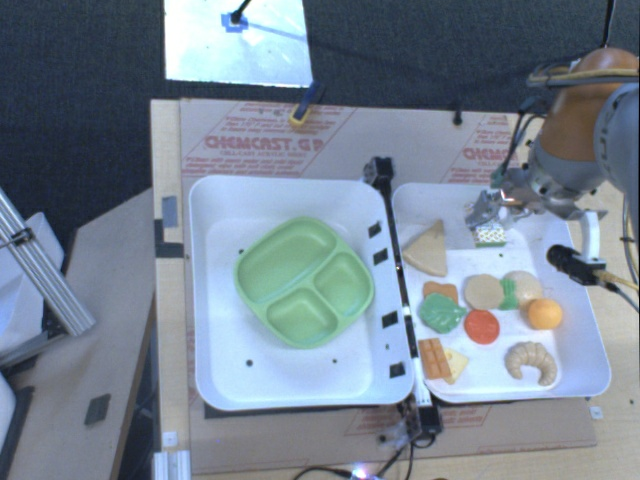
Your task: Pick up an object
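My gripper (pixel 489 218) hangs over the far part of the right bin (pixel 590 368), reaching in from the right. A small green-and-white patterned piece (pixel 490 235) sits right at its tip; whether it is gripped cannot be made out. Toy foods lie in that bin: a tan wedge (pixel 428 248), a round tan biscuit (pixel 483 291), a green leafy piece (pixel 440 314), a red tomato (pixel 482 327), an orange (pixel 544 314), a croissant (pixel 531 361) and a waffle piece with cheese (pixel 440 360).
The left bin (pixel 220 368) holds a green divided plate (pixel 303 283). A black divider strip (pixel 392 268) runs between the bins. A small orange cracker (pixel 440 291) and a white-and-green piece (pixel 520 288) lie mid-bin on the right.
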Controlling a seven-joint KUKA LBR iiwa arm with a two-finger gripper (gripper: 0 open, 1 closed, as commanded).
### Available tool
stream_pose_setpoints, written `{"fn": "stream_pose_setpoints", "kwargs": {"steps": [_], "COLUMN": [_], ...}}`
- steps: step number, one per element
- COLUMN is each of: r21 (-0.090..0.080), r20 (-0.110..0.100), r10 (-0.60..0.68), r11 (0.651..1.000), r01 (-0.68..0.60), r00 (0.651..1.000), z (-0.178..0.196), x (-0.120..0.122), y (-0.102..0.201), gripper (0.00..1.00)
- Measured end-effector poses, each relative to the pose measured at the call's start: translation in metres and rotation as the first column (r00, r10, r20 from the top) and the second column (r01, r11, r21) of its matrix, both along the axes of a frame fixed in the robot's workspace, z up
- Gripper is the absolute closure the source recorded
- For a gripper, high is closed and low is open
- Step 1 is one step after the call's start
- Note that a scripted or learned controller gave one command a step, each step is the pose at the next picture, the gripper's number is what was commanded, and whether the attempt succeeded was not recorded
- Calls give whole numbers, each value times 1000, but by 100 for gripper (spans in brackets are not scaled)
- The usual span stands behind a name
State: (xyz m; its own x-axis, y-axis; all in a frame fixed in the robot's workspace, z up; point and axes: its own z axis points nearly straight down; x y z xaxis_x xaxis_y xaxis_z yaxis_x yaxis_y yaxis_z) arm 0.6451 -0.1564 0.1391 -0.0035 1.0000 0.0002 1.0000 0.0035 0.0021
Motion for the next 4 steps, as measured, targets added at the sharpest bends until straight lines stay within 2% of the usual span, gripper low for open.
{"fn": "stream_pose_setpoints", "kwargs": {"steps": [2, 3, 4], "r21": [-1, 0, 1], "r20": [3, -3, -5], "r10": [1, -2, -2], "r11": [1000, 1000, 1000], "r01": [-1, 2, 2], "r00": [1000, 1000, 1000], "z": [88, 97, 82], "x": [2, -45, -92], "y": [-6, 19, 49], "gripper": [100, 100, 100]}}
